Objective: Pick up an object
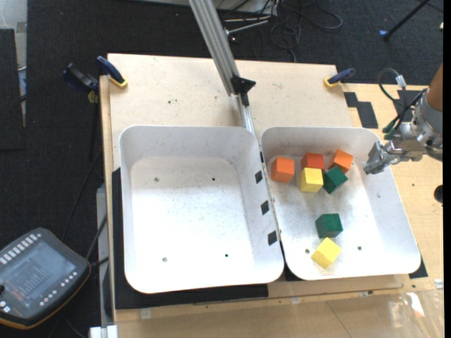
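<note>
At the right bin's [394, 210] far right rim, the gripper [373, 162] hangs just above the wall, arm entering from the right. Its tip is small and blurred; I cannot tell its opening, and nothing is visibly in its grasp.

All blocks lie to the gripper's left, inside the right bin. Nearest to it: an orange cube [343, 160], just beside the tip, turned so a corner points toward the gripper. Touching that cube on its lower left, a dark green cube [335, 179], also rotated diamond-wise. Further left, a red-orange cube [313, 162] with a yellow cube [311, 180] pressed against its near side; these two sit roughly square to the bin walls. Farthest left in the cluster, apart from the rest, another orange cube [283, 169], near the divider side.

Below and left of the gripper, well apart from the cluster: a second dark green cube [328, 224], and just beside it toward the near rim, a second yellow cube [325, 252], turned corner-on.

All are cubes with matte, solid-coloured faces, so no long axis can be read.

The left bin [141, 153] lies beyond the blocks, far from the gripper.
</note>
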Robot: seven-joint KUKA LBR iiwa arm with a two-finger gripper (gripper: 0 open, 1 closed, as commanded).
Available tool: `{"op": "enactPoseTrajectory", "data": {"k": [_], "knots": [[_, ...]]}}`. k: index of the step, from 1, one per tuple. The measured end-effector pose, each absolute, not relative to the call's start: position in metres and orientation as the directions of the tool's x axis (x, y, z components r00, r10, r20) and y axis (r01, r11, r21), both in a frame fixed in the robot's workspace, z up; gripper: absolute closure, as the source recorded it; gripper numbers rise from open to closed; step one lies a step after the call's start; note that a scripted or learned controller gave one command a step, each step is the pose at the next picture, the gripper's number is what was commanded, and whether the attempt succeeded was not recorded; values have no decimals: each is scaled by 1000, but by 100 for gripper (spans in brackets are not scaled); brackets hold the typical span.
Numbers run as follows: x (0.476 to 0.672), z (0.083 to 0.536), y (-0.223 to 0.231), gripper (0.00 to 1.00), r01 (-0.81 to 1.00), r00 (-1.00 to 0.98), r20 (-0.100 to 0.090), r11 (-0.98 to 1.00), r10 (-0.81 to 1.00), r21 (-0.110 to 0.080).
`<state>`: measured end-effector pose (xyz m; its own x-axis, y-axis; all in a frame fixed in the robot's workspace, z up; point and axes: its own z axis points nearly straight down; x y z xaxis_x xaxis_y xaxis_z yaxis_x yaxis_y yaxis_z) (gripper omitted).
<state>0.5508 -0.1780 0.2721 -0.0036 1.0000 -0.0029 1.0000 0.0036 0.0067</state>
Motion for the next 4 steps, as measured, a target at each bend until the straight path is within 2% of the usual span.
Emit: {"op": "enactPoseTrajectory", "data": {"k": [1, 4], "knots": [[554, 256, -123, 100, 1000, -8, 1, 8, 1000, 0], [565, 235, 29, 100, 1000, -8, 1, 8, 1000, 1]]}}
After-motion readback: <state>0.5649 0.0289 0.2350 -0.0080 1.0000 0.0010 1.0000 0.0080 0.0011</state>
